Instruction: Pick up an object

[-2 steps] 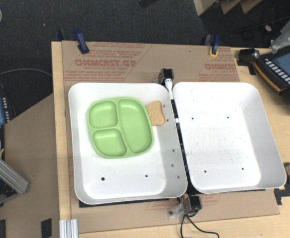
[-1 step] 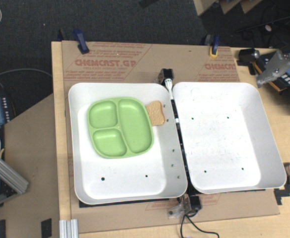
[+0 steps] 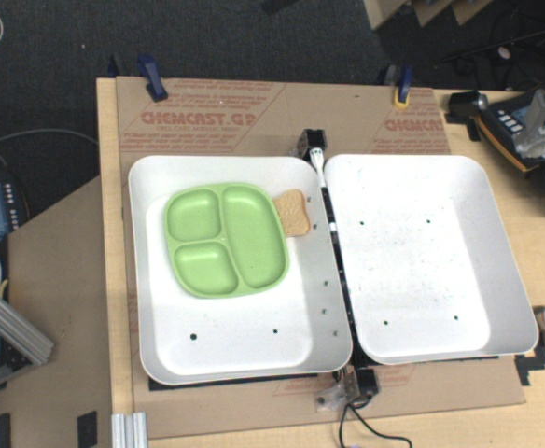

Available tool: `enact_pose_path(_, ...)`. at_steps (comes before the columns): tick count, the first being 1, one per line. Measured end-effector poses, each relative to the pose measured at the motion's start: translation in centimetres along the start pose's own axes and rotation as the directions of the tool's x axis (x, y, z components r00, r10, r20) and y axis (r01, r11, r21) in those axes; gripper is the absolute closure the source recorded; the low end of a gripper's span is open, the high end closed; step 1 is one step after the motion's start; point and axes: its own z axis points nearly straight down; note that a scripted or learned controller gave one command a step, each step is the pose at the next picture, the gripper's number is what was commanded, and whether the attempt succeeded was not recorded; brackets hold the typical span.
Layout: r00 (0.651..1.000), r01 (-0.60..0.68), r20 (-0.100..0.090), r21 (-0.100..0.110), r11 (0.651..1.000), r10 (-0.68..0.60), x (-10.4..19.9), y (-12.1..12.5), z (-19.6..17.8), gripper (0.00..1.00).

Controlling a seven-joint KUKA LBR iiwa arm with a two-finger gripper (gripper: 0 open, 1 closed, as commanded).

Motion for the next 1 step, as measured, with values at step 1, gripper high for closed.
enact_pose_path(1, 1.000, 0.003, -0.002, 0.014, 1.000, -0.003, 4.00, -0.15, 9.06, 1.00)
